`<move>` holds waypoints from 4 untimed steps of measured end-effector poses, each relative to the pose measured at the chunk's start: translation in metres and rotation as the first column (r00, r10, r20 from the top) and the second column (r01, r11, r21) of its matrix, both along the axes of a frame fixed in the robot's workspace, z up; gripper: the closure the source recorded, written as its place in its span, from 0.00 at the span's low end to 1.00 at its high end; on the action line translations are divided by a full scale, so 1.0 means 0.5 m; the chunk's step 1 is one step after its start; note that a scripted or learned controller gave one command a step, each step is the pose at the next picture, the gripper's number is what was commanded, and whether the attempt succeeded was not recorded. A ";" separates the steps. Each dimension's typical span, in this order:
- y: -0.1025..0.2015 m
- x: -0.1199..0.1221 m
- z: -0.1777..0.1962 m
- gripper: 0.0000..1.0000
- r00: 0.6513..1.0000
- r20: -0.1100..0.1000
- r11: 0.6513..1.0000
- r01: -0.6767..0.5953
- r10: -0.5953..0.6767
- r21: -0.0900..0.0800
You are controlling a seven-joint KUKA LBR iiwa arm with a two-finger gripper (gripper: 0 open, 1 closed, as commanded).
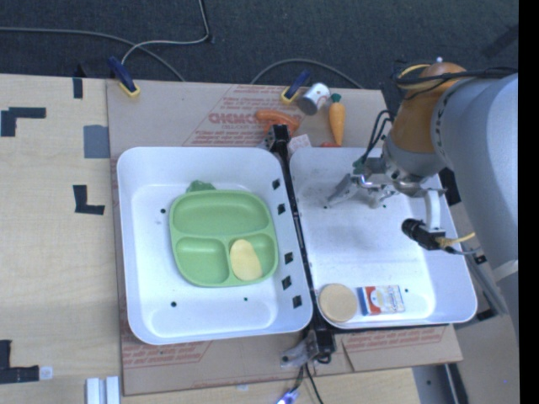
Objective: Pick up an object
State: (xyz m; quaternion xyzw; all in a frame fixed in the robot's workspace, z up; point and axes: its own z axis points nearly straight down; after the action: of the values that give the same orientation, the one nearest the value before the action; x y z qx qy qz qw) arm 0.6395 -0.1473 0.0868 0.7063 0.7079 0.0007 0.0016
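Jaws spread apart and unladen above the right bin; the flat snack packet, probably light and slippery, suits an edge grip.

bench | cardboard sheet | two white bins

Grey arm with an orange band reaching in from the right, two-finger gripper low over the upper part of the right shallow white bin, nothing between its fingers. Near that bin's front edge: a round tan disc just beside a small flat card with red and blue print. In the left white bin: a green divided plastic plate with a yellow oval piece in its lower right compartment. Behind the bins, on the cardboard: an orange toy carrot.
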 end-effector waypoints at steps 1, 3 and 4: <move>0.104 -0.094 -0.001 0.00 1.000 -0.001 1.000 0.001 -0.001 0.001; 0.104 0.058 -0.003 0.00 1.000 -0.002 1.000 0.001 -0.001 -0.001; 0.105 0.058 -0.002 0.00 1.000 -0.003 1.000 0.001 -0.001 -0.002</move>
State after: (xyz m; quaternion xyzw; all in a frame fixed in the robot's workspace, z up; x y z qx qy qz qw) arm 0.6683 -0.0948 0.0856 0.7067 0.7075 -0.0009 0.0010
